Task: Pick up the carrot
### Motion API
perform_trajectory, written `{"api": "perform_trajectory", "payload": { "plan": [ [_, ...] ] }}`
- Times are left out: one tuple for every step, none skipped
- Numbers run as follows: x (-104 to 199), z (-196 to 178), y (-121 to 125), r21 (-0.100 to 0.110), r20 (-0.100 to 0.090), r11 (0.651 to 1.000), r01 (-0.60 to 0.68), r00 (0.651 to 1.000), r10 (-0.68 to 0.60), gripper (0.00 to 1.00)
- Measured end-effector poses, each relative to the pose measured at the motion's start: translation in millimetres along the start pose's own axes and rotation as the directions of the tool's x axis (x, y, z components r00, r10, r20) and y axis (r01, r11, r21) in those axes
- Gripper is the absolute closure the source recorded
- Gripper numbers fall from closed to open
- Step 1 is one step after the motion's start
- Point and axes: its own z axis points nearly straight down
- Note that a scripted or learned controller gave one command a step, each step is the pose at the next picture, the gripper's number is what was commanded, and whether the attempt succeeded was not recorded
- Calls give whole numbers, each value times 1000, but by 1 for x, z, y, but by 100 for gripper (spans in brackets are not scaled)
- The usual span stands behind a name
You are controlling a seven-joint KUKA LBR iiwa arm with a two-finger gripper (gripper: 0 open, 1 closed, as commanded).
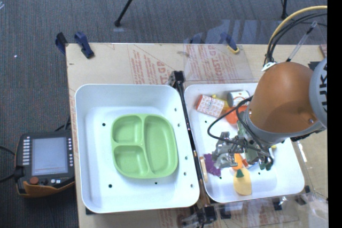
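Note:
An orange piece that looks like the carrot (233, 115) lies in the right bin (283, 181), just left of the arm's orange band, and is mostly hidden under the arm. My gripper (235, 156) hangs low over the middle of that bin, a little in front of the orange piece. Its grey body and cables hide what lies right beneath it.
The right bin also holds a red-orange box (210, 105), a small can (238, 97), a purple item (212, 166) and a yellow item (243, 184) with a green tip. The left bin (93, 109) holds a green divided plate (144, 145). A pendant (47, 160) lies left of the bench.

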Motion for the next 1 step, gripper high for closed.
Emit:
{"api": "perform_trajectory", "payload": {
  "plan": [
    [5, 4, -22, 3, -8, 968, -250, 968, 250, 100]
  ]
}}
